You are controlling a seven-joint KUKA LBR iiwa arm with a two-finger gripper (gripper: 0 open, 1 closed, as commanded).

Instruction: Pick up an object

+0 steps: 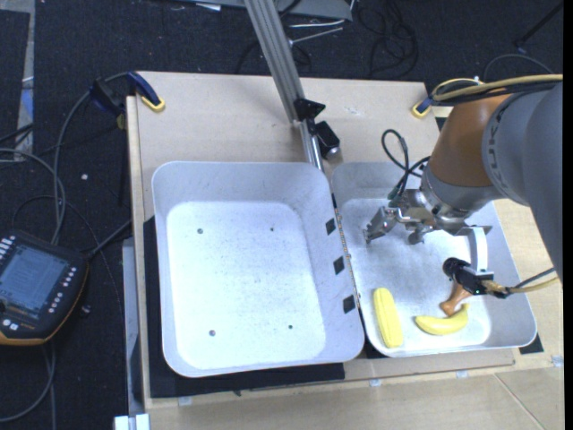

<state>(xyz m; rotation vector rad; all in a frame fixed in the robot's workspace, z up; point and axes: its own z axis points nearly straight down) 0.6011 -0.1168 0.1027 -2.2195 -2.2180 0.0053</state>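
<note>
White and shallow, the two bins sit side by side on your pale wooden bench [224, 106]. The left bin [242, 276] shows you its speckled floor. The right bin [405, 271] is the one under the arm [501, 141], which reaches in from the right with its orange band above the wrist.

Your claw [376, 229] hangs over the upper left part of the right bin's floor, pointing toward the wall shared with the left bin. You cannot tell from this slant whether the claw is open or closed, and nothing can be seen held in it.

Take the claw as your mark. A yellow cob-shaped piece [388, 318] lies almost straight in front of the claw, well apart from it, lengthwise near the bin's front left corner. A banana [440, 325] lies in front of the claw and off to its right, just beside the cob-shaped piece, curved with its ends turned up. A small brown thing [457, 300] touches the banana's right end on the side nearer the claw; what it is, you cannot make out.
</note>
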